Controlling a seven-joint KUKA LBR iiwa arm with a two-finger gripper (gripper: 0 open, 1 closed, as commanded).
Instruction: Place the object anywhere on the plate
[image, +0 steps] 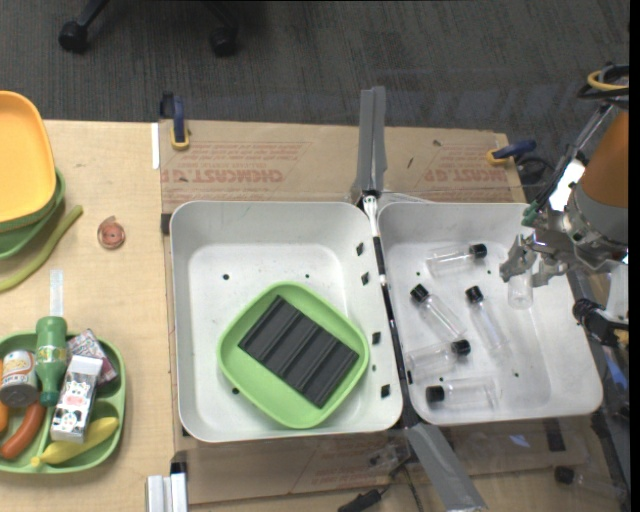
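A green plate (292, 410) with a dark ridged insert (300, 347) lies in the left white bin (200, 240). Several clear vials with black caps lie scattered in the right bin (560, 385), among them one near the back (455, 260), one in the middle (436, 313) and one at the front (466, 393). My gripper (520, 270) hangs over the right bin's far right side, above the floor. A pale clear shape (519, 292) sits just under its tip; whether that is a vial in its hold is unclear.
The bins' raised walls meet at a centre divider (380, 300). Left of the bins, on the wooden bench, are a green tray of toy food (60, 400), stacked yellow and green dishes (25, 170) and a small pink item (111, 234). Clamps (176, 125) stand at the back.
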